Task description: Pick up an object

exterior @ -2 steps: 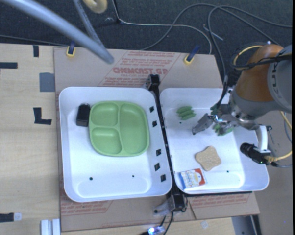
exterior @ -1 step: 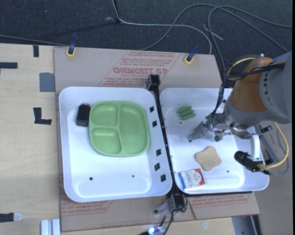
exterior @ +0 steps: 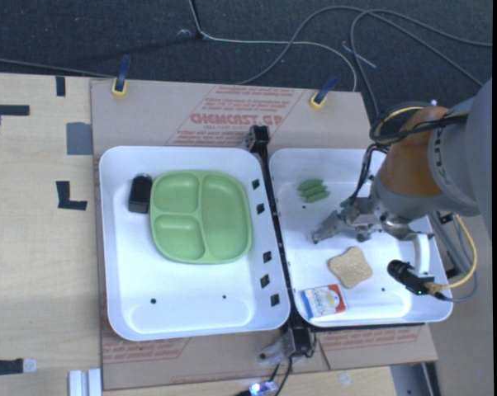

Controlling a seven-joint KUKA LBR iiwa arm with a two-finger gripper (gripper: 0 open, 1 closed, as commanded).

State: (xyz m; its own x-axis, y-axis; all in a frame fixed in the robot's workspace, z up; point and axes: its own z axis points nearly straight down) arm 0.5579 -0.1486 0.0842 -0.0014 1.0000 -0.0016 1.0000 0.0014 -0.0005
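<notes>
Bread slice (exterior: 350, 266) — white bin (exterior: 397, 304), cardboard (exterior: 232, 110)

We see two shallow white plastic bins (exterior: 125, 304) side by side on a brown cardboard sheet (exterior: 232, 114), itself held by two yellow-and-blue clamps (exterior: 120, 81) to a pale wooden bench (exterior: 34, 254). Thin grey cables (exterior: 314, 23) trail across dark carpet (exterior: 67, 15).

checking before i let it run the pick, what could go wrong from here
1. The tool sits over bare floor of the right bin, between the green pea pod and the bread slice, so closing here would likely grab nothing.
2. The bread slice lies flat and may slip out.
3. The small carton rests against the bin's front wall, leaving little room for the tool.
</notes>
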